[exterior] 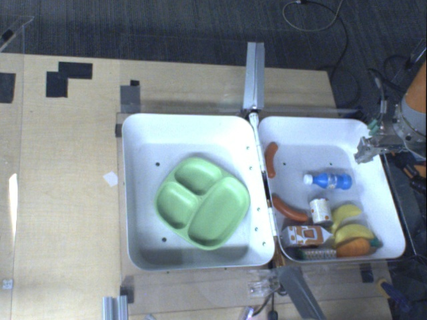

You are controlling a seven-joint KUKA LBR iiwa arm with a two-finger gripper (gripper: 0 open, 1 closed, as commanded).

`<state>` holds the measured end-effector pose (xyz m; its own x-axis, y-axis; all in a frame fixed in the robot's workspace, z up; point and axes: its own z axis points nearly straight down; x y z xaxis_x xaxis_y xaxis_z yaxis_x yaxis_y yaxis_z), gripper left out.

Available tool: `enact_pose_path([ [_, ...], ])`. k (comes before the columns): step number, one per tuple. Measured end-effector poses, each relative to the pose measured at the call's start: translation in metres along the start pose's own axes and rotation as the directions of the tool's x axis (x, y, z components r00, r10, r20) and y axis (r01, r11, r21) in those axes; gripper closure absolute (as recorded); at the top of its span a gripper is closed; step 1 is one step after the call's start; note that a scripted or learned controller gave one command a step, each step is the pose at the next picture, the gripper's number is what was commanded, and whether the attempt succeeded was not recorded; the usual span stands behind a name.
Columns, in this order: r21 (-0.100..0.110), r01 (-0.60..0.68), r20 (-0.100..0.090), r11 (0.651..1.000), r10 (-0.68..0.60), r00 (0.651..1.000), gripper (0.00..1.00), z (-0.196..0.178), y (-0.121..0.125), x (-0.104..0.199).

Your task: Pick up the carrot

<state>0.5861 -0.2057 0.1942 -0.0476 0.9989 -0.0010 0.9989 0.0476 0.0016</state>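
While the carrot lies in the right bin's near right corner, touching the bananas, the gripper hovers over the far right rim, grip unreadable.

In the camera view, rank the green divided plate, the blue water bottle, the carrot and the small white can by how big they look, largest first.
1. green divided plate, by far the largest.
2. blue water bottle and carrot: they look about alike, and other items partly hide the carrot, so I won't rank them.
3. small white can, smallest.
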Motion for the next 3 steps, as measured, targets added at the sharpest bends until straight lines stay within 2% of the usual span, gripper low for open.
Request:
enact_pose_path([
  [1, 0.003, 0.026, -0.002, 1.0, -0.026, 1.0, 1.0, 0.071, -0.011, 0.009],
  [2, 0.0, 0.148, -0.001, 0.989, -0.148, 0.989, 1.0, 0.003, 0.019, 0.0],
  [3, -0.002, 0.064, 0.001, 0.998, -0.064, 0.998, 1.0, -0.092, 0.073, -0.002],
])
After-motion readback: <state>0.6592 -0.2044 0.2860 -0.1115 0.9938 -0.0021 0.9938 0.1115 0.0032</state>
